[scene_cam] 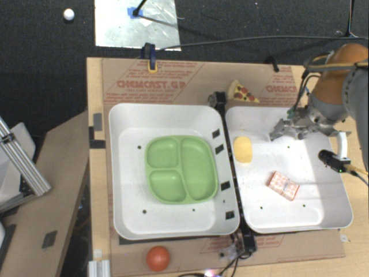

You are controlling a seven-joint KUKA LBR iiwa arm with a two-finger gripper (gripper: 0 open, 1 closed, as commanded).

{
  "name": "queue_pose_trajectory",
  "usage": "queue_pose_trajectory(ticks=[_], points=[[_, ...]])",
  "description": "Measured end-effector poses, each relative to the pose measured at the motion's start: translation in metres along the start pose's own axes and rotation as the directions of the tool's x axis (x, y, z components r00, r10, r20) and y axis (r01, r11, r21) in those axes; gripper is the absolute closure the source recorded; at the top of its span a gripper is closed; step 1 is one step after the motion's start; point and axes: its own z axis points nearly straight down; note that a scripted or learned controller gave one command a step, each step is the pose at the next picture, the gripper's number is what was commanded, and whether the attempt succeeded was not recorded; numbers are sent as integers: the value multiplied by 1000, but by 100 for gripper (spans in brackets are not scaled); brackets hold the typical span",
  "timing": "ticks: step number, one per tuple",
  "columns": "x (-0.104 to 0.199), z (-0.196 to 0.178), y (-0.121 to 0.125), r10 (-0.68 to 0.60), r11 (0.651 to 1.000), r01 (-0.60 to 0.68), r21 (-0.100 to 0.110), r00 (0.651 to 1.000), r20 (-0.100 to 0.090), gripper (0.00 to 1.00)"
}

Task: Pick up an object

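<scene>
The arm (346, 79) was cut off by the frame's right edge, above the right bin (305, 212). Its gripper (291, 128), over that bin's far side, was too small to read. The print on the pink packet (283, 185) in that bin was illegible.

Bench under me was covered by brown printed cardboard (173, 82). Well beyond my pincer, on the far side, lay dark black cloth (242, 10) carrying a shiny foil sheet (135, 16) and a small white ball (69, 14). A metal rail (20, 160) stood far off, past both bins.
</scene>
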Motion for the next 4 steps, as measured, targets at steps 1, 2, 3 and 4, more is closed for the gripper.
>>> queue_pose_trajectory(ticks=[1,2,3,4], points=[[0,-12,1,-2,1000,2,-4,1000,1,100],[4,-58,9,-1,1000,1,-4,1000,0,100],[3,-103,8,-1,1000,1,-4,1000,1,100],[-1,-148,8,-1,1000,1,-4,1000,1,100]])
